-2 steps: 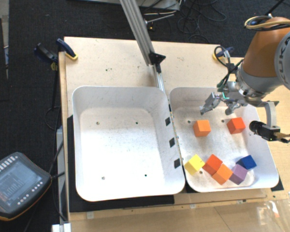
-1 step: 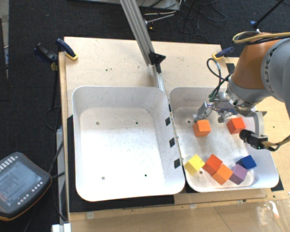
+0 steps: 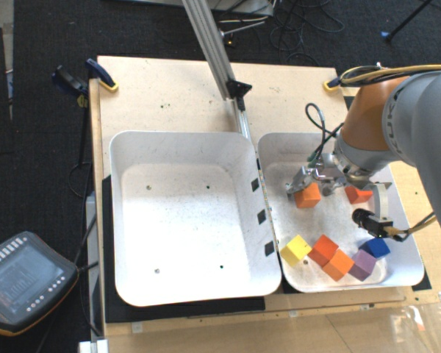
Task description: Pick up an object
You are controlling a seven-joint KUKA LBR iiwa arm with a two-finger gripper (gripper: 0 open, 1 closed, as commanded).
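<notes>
Pale wooden bench top (image 3: 176,87) on dark carpet carries two shallow white plastic bins side by side, and I will place everything against the right-hand bin (image 3: 273,147), where all the work is. Nearest the camera, along that bin's front wall, sits a tight cluster: a small yellow foam cube (image 3: 295,249) toward the front left corner, then a red-orange block (image 3: 324,248) touching a lighter orange block (image 3: 338,264), a purple cube (image 3: 363,265) and a blue cube (image 3: 376,247) toward the front right. Farther in, near the bin's middle, the metal two-finger gripper (image 3: 306,185) sits low over a small orange cube (image 3: 307,195); the cube looks to lie right at the fingertips, but from this slant I cannot tell whether the fingers are spread around it or pressed onto it, nor whether it is truly between them. A second reddish-orange block (image 3: 359,193) lies just beside, under the wrist on the bin's right side. Behind the bin's far rim, a grey aluminium rail (image 3: 206,35) slants away. The risks, as I judge them: the grip may catch only an edge or corner of the cube, so it twists out or drops on lifting; the fingers may close beside it and push it away; and the loose black cable (image 3: 320,127) looping off the wrist, with a black connector (image 3: 369,221) hanging near the blue cube, could drag neighbouring blocks about.
</notes>
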